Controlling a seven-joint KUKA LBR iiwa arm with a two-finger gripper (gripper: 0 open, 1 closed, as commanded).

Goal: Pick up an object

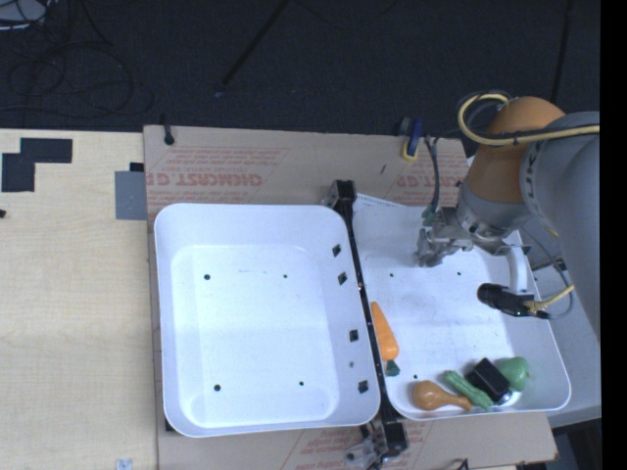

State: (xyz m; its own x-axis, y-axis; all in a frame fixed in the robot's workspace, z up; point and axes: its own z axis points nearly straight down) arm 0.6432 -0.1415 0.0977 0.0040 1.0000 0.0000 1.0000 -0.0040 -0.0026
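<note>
Carrot [384, 332], pear [436, 395], green toys [511, 370] in right bin [554, 355]

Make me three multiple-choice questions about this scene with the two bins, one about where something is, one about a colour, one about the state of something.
1. Where does the carrot lie?
A. right bin, by its left wall
B. on the cardboard
C. left bin's middle

2. What colour is the band above the arm's wrist?
A. blue
B. orange
C. red

3. Where is the gripper?
A. over the left bin
B. over the right bin's upper part, away from the objects
C. touching the carrot

Answers: 1 A, it rests against the divider side. 2 B, the band is orange. 3 B, the objects lie near the lower edge.
</note>
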